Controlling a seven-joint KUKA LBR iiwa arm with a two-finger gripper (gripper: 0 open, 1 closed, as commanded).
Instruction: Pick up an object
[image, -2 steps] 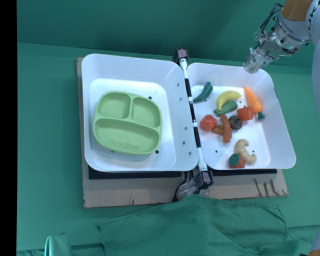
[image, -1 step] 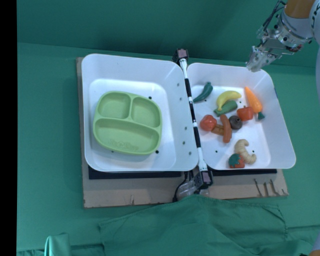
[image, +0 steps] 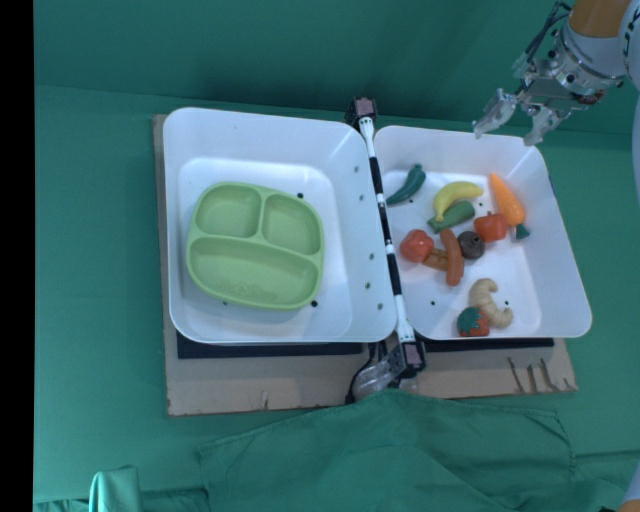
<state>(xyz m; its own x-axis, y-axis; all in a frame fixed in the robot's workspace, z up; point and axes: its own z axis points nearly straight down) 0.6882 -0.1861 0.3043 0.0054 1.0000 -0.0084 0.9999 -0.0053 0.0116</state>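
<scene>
My gripper (image: 512, 120) hangs open above the far edge of the right bin (image: 560, 290), with nothing between its fingers. Below it, toy food lies in that bin: an orange carrot (image: 507, 199), a yellow banana (image: 456, 193), a green pepper (image: 407, 185), a green cucumber (image: 453, 215), a red tomato (image: 490, 227), a red pepper (image: 416, 245), an orange sausage (image: 453, 257), a brown round piece (image: 471, 244), a beige croissant (image: 488, 298) and a strawberry (image: 472, 322).
The left bin (image: 340, 300) holds a light green divided plate (image: 256, 243). A black hinge bar (image: 385, 240) runs between the bins. Both bins rest on a cardboard sheet (image: 250, 385) over green cloth, which folds up at the front (image: 400, 450).
</scene>
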